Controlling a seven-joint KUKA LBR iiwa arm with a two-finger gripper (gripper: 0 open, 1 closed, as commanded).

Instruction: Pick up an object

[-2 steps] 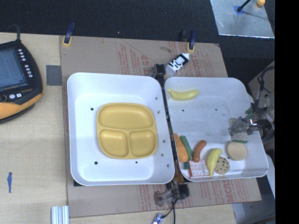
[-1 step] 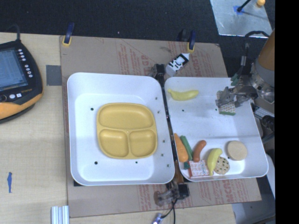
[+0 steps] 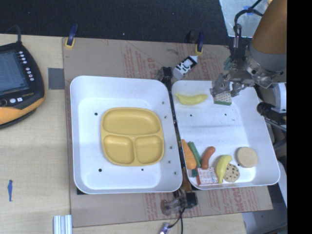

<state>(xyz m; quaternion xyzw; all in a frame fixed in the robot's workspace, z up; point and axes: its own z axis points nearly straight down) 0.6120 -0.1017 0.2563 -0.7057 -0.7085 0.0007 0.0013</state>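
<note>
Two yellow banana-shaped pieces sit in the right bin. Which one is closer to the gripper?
The yellow piece lying flat along the right bin's far edge, just left of the gripper. The other yellow piece sits among the cluster at the near edge.

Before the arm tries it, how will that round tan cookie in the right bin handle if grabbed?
The round tan cookie looks flat and stiff, probably light. Lying low on the right bin floor, it may slide rather than lift. Stood on edge, it could roll.
</note>
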